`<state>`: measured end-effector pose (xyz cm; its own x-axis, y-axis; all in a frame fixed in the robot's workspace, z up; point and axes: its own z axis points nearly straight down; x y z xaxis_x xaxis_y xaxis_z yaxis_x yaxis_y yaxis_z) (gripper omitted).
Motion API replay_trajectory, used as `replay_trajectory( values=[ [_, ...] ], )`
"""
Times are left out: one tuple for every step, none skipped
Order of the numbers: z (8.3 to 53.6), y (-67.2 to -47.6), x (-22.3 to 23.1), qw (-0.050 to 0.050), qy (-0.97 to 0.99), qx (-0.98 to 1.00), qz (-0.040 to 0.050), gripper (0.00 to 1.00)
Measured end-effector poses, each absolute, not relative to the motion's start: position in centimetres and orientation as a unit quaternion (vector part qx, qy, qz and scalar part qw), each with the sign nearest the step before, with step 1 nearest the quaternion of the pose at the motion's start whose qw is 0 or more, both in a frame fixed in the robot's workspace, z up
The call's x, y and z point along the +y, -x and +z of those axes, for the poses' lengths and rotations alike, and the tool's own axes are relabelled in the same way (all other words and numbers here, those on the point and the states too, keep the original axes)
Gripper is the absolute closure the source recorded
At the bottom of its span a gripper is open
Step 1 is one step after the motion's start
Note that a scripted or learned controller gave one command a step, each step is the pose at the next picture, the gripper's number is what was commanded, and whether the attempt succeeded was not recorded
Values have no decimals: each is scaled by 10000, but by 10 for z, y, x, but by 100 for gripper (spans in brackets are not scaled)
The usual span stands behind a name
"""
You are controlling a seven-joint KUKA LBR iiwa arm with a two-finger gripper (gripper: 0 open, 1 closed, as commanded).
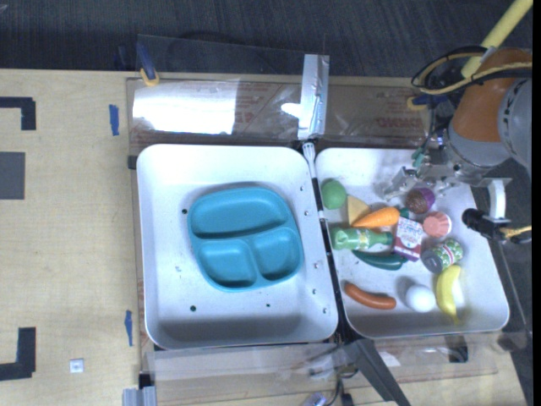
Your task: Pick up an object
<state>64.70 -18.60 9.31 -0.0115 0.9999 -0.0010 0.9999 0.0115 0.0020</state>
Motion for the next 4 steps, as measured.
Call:
replay_trajectory(
  values=[
    [86,-594,-114,12,-5727,8198,19,0],
    [95,-597,-115,38,-5726,8198,30,100],
    [197,-620,-36,4,-6514,7587,11,100],
    [210,-656,-56,0,-6678,7443,-8,100]
  ],
)
